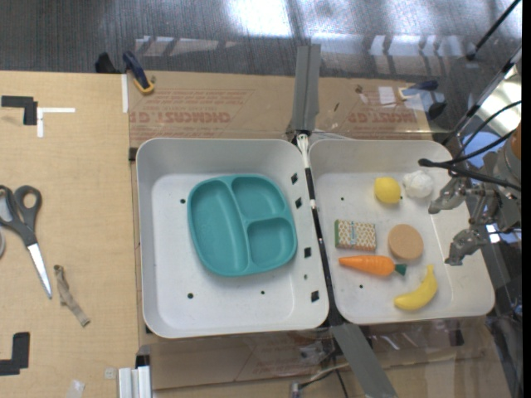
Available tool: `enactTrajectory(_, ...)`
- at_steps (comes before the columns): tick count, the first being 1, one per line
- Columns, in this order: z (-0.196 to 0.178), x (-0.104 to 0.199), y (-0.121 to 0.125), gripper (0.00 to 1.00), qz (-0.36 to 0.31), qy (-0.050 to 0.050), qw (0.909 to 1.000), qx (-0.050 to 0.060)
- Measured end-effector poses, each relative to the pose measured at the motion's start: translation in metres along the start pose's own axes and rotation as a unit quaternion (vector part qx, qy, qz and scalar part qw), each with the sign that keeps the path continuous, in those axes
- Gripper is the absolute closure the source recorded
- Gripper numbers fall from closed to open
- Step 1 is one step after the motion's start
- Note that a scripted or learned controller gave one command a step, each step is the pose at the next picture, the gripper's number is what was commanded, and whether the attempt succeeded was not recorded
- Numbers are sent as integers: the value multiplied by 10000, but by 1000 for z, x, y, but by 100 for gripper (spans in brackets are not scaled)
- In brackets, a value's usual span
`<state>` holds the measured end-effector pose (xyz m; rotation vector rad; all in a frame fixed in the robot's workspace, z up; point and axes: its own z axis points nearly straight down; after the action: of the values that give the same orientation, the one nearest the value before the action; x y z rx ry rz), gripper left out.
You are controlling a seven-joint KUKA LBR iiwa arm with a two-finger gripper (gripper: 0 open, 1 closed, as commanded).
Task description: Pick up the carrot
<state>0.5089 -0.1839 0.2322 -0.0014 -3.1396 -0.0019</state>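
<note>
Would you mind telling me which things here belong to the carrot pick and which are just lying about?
Belongs to the job:
carrot, in the right bin
gripper, at that bin's right edge, fingers apart

Just lying about:
banana
lemon
round tan disc
patterned block
white lump
teal divided plate, in the left bin
scissors

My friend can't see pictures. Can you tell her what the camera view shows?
A carrot lies in the right white bin with a banana, lemon, round biscuit and wafer. The robot's open gripper waits at that bin's right edge. The left bin holds a teal plate.
</note>
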Motion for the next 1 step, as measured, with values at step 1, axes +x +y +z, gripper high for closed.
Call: enactTrajectory(1,143,30,65,0,-412,-2,9992,1)
